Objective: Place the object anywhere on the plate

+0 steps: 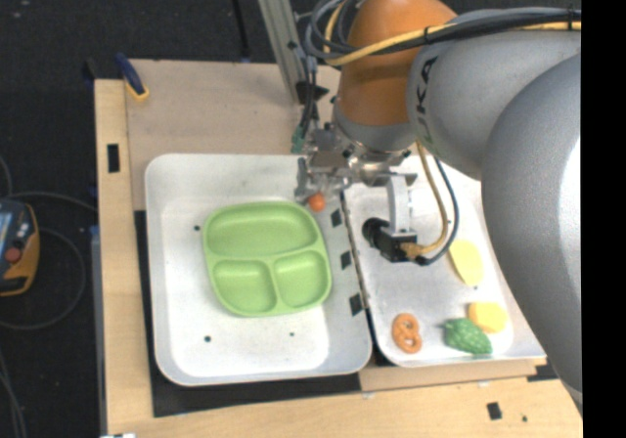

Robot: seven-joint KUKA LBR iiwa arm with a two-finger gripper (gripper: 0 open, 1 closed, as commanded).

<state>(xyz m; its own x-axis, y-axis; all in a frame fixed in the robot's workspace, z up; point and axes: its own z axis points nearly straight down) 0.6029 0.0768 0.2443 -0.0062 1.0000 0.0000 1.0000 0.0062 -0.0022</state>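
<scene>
A light green plate [266,258] with three compartments lies in the left bin [186,328]. My gripper [316,194] hangs over the bin's right side, just above the plate's upper right rim, close to the divider between the bins. A small orange-red object [316,201] sits at the fingertips, pinched between them, just off the plate's far right corner. The grey arm with its orange band [391,55] covers the area behind the gripper.
The right bin [430,353] holds a yellow piece [467,261], a second yellow piece [487,316], an orange pretzel-shaped item [406,332] and a green leafy item [467,336]. A black cable fitting [384,239] hangs over that bin. A metal post [279,21] rises behind.
</scene>
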